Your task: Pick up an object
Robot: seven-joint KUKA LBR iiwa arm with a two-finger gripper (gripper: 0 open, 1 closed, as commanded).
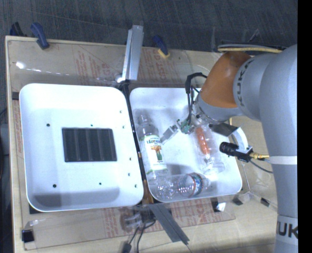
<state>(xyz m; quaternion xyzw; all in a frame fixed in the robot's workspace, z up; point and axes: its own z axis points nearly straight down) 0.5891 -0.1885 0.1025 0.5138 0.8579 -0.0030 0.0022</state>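
Note:
Several clear plastic bottles lie in the right bin (231, 179). One with a green and orange label (154, 147) runs along the bin's left wall. Another with a blue band (183, 185) lies across the near end. A third with orange contents (203, 143) rests at the right, just under the arm's wrist. My gripper (171, 133) hangs low over the middle of this bin, pointing left, its tip just right of the green-labelled bottle's upper part. Nothing shows held in it.
The left bin (35, 141) holds a black ribbed rectangular block (89, 144). A metal divider bar (132, 51) stands between the bins at the far side. Blue clamps (39, 35) grip the bench's far edge. The grey arm (261, 88) covers the right bin's far right corner.

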